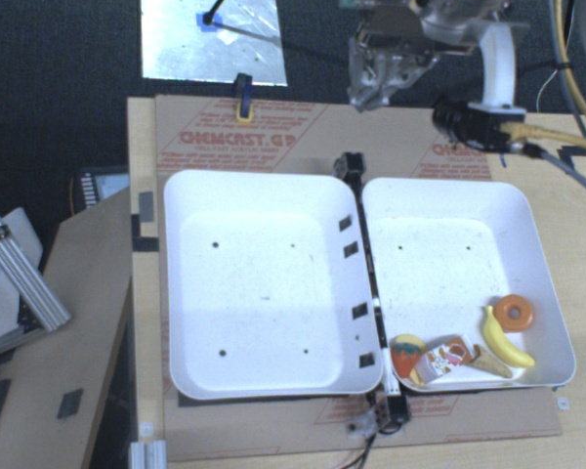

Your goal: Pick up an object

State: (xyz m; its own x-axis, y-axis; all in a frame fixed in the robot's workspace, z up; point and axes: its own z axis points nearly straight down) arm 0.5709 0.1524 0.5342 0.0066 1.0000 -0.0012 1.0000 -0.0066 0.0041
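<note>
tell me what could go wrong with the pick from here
1. The yellow banana, orange ring-shaped toy, red and white packet and round red-orange toy crowd the right white bin's near corner, so the fingers may strike a neighbour or close on two.
2. They lie against the bin's wall, which may block a finger.
3. The two-finger gripper hangs beyond the bins' far edge, so a long descent could land off target.

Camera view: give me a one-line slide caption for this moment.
Gripper hangs above the bench behind the bins; banana, orange ring and other small items sit in the right bin's near corner.
</note>
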